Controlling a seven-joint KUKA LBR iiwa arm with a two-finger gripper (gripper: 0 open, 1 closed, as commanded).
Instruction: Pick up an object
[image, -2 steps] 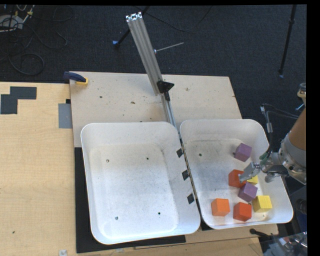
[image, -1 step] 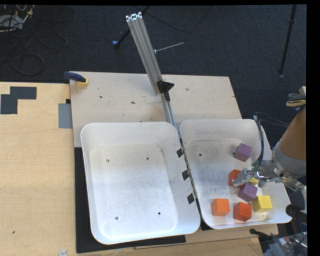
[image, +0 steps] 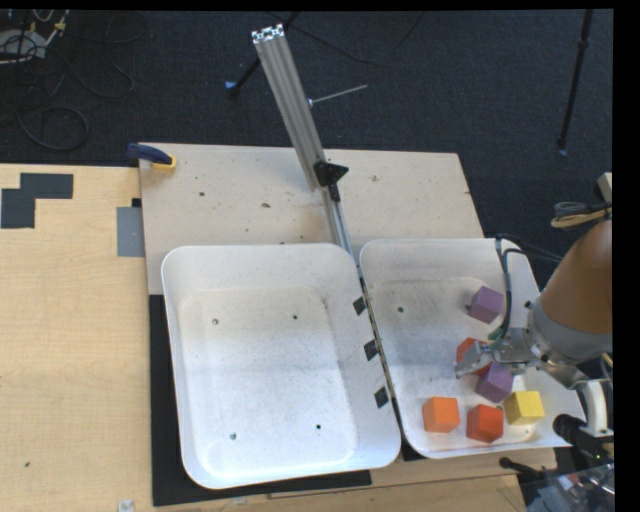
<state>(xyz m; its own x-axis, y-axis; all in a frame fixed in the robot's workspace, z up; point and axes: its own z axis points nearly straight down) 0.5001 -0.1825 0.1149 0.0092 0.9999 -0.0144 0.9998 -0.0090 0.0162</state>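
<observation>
My gripper is low inside the right bin, near its right side, with the grey arm and its orange band reaching in from the right. A purple block lies directly under and against the gripper's tip. A small red-orange block touches the gripper's left side. Another purple block rests apart, further back. Along the bin's front edge sit an orange cube, a red cube and a yellow cube.
The left bin stands beside the right one, with black clips along the shared wall. A slanted aluminium post rises behind the bins. A blue and yellow clamp lies at the board's back left corner.
</observation>
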